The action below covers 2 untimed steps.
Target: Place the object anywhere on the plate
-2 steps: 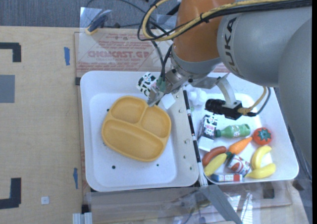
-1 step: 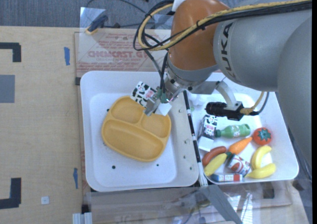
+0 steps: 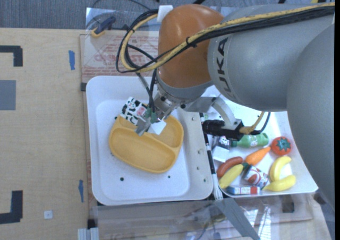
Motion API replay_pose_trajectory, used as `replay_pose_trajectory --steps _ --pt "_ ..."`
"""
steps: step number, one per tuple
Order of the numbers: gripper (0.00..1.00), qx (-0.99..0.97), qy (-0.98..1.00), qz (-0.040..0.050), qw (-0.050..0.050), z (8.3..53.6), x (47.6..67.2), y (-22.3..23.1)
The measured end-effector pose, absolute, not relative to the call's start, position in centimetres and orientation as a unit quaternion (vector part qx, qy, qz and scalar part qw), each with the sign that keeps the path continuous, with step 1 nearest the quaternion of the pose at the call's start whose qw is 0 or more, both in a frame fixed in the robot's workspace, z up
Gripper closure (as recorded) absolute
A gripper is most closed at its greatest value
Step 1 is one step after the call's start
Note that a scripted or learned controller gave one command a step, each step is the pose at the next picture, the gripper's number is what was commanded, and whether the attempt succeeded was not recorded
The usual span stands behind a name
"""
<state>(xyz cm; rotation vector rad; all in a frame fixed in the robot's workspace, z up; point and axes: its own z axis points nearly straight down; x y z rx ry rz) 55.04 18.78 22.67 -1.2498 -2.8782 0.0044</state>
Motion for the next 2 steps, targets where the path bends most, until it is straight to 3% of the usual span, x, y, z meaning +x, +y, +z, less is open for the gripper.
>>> replay_pose_trajectory --steps 1,2 --pt "1.0 -0.439 -0.899 -0.0009 -0.002 27.68 56.45 17.46" --pt "0.0 -0.438 -0.899 -0.0009 -0.002 27.7 56.45 17.48"
